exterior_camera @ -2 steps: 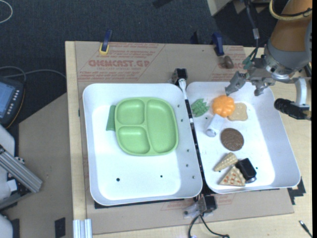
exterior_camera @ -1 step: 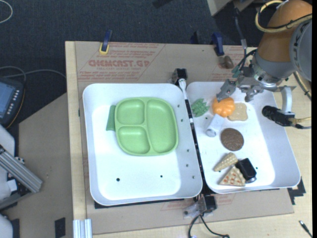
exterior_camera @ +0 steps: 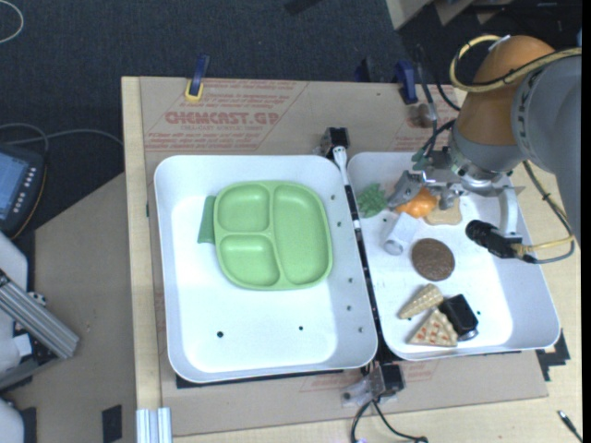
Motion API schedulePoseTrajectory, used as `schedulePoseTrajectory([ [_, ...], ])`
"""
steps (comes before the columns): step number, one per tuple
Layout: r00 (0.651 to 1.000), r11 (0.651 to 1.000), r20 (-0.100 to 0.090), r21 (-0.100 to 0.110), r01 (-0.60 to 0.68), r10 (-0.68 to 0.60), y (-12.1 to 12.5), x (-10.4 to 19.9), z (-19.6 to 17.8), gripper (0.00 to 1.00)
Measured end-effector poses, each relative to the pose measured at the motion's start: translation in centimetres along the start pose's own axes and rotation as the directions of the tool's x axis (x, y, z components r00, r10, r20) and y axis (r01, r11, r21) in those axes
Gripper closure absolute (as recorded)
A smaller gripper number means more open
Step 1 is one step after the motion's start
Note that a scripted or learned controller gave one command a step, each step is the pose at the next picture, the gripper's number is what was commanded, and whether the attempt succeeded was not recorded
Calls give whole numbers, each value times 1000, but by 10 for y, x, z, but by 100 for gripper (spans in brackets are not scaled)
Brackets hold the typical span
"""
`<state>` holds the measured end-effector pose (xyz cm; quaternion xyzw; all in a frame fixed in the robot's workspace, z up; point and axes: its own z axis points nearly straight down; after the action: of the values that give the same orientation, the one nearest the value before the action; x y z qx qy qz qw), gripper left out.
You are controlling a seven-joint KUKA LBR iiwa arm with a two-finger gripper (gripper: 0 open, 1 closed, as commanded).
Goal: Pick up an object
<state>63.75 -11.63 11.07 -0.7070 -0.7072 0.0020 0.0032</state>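
My gripper (exterior_camera: 421,192) is low over the far part of the right bin (exterior_camera: 531,293). An orange piece (exterior_camera: 417,207) lies directly under it, touching or nearly touching it. Whether the piece is gripped I cannot tell. A tan bread-like piece (exterior_camera: 449,216) lies just right of the orange one. A green leafy piece (exterior_camera: 371,199) sits to the left by the bin wall. A small pale cylinder (exterior_camera: 393,240) lies in front of the gripper.
Nearer in the right bin lie a brown round cookie (exterior_camera: 432,258), a tan wedge (exterior_camera: 420,300), a pizza slice (exterior_camera: 432,330) and a small black block (exterior_camera: 460,314). The left bin (exterior_camera: 185,321) holds a green divided plate (exterior_camera: 272,233).
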Motion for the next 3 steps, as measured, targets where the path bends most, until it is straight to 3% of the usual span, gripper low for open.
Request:
schedulePoseTrajectory([
  [1,1000,1000,2,-5,0,0,1,0,26,0],
  [2,1000,1000,4,-11,0,0,2,0,13,100],
  [3,1000,1000,3,-15,-1,1,1,-2,-51,100],
])
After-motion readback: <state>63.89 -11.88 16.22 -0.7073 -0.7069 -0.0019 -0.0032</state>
